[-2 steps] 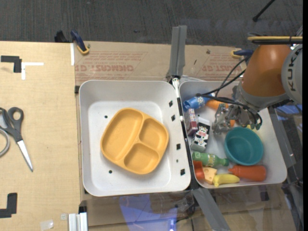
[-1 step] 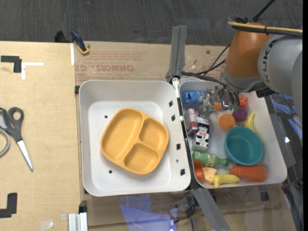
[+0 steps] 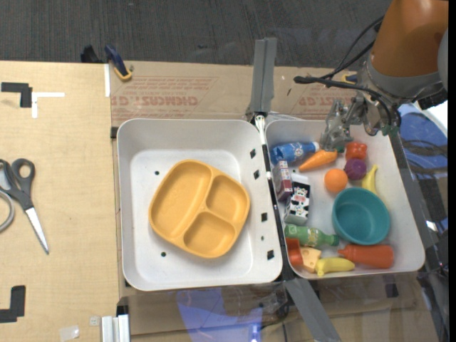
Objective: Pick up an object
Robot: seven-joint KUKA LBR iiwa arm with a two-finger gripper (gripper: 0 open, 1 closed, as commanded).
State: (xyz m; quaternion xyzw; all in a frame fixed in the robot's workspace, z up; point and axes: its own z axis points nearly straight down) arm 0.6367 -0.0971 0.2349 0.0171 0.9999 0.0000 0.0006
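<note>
My gripper [image 3: 335,140] hangs over the far side of the right bin [image 3: 407,212], just above a toy carrot [image 3: 318,160] and beside a small blue bottle [image 3: 293,150]. Nothing shows between its fingers. Other toys fill that bin: an orange ball [image 3: 335,180], a purple grape bunch [image 3: 355,169], a red piece [image 3: 356,149], a yellow banana [image 3: 370,179], a teal bowl [image 3: 362,216], a green bottle [image 3: 311,235], a red-orange bottle [image 3: 368,255] and a cow-print carton [image 3: 299,201].
The left bin [image 3: 135,212] holds a yellow divided plate [image 3: 199,208]. Scissors [image 3: 26,198] lie on the wooden bench at the far left. A grey divider bar [image 3: 262,77] stands between the bins at the back.
</note>
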